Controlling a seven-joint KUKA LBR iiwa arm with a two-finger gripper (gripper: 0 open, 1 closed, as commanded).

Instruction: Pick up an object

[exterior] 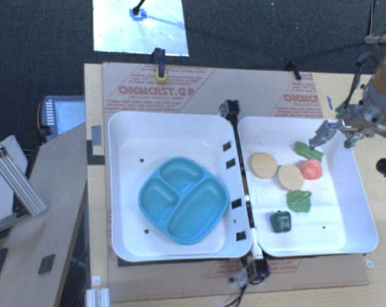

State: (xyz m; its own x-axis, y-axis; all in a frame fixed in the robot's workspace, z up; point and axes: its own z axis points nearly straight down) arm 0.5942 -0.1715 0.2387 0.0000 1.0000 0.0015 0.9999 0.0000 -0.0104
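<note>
The right bin (353,235) holds several small toy foods: two tan discs (264,165) (290,176), a pink-red piece (312,169), a long green piece (307,150), a flat light-green piece (299,200) and a dark green pepper (280,221). My gripper (336,137) hangs over the bin's far right corner, just up and right of the long green piece. Its fingers are spread open with nothing between them.
A blue divided plate (183,199) lies in the left bin (125,171). A black divider with clips (236,165) runs between the bins. Cardboard (199,85) lies under both bins. The arm's wrist (381,101) comes in from the right edge.
</note>
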